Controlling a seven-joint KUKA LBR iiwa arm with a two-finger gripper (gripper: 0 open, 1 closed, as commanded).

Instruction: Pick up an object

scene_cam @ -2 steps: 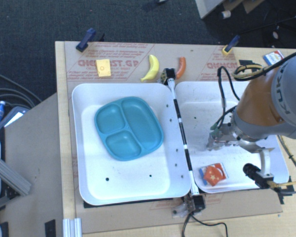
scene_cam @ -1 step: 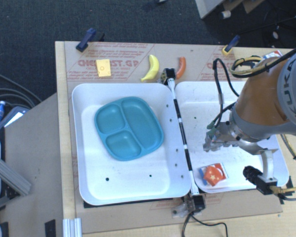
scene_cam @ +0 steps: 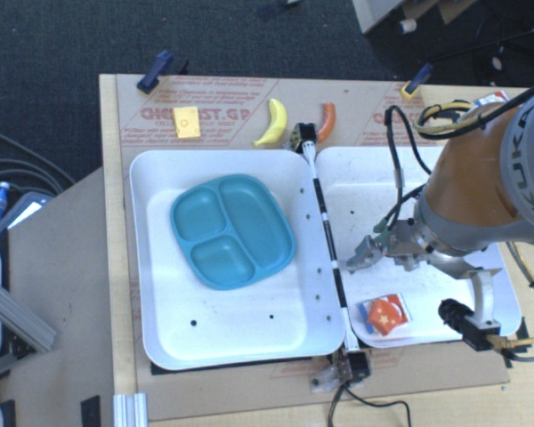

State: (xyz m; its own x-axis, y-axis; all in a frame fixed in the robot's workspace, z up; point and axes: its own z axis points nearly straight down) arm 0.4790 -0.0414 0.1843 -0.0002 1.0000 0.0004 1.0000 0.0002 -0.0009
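The end effector hangs low over the right bin, near the divider; whether it is apart or together cannot be told. An orange and white packet lies just below it at the bin's near edge, its long axis running roughly left to right. A blue plate sits in the left bin.

grey arm bent low, tool leftward

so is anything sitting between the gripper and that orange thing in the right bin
Nothing visible. The gripper hangs over bare white floor of the right bin, and the orange object lies just below it in the view, near the front wall.
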